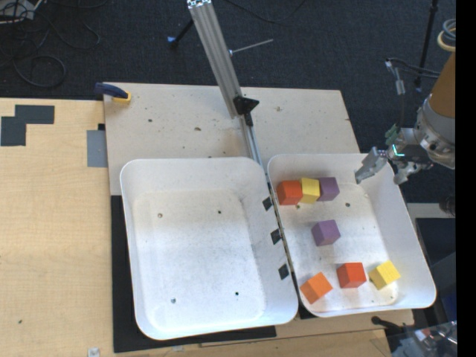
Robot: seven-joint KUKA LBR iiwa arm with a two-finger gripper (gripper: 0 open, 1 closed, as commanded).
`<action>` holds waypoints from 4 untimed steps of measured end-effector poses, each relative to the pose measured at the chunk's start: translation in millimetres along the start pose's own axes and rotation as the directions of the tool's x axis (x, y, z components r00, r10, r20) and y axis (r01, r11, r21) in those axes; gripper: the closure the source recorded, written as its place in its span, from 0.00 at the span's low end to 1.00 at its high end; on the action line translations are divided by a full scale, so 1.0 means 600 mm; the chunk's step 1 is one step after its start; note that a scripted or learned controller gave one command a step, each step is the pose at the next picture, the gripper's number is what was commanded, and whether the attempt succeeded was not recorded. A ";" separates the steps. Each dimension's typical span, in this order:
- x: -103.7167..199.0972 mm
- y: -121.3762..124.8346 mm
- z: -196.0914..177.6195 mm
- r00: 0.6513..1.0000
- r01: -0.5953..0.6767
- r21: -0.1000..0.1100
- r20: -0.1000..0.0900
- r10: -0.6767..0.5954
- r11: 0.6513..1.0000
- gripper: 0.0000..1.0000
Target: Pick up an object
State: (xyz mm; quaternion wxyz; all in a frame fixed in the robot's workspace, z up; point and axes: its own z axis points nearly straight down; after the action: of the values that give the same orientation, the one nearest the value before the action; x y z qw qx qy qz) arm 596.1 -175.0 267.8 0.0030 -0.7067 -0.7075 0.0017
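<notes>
The right bin [413, 238] holds several small blocks. A red block [289, 193], a yellow block [310, 189] and a purple block [328, 188] stand in a row near its back left. A second purple block [325, 232] lies in the middle. Along the front lie an orange block [317, 286], a red block [351, 275] and a yellow block [384, 274]. My gripper [385, 166] hangs over the bin's back right rim, right of the row, with nothing between its fingers, which stand spread and open.
The left bin [149, 199] sits beside the right one, with black clips [274, 234] along the shared rim. A slanted aluminium rail [220, 58] rises behind the bins. A blue and yellow clamp [113, 92] lies at the board's back left corner.
</notes>
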 end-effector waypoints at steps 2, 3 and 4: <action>0.001 -0.011 0.100 1.000 -0.001 0.003 -0.001 0.001 1.000 0.00; -0.002 -0.015 0.174 1.000 -0.002 0.001 0.000 0.002 1.000 0.00; -0.004 -0.012 0.280 1.000 -0.004 0.003 -0.001 0.004 1.000 0.00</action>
State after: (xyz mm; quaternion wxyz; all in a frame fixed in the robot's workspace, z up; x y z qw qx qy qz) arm 587.9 -177.3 99.7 0.0042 -0.7082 -0.7060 0.0024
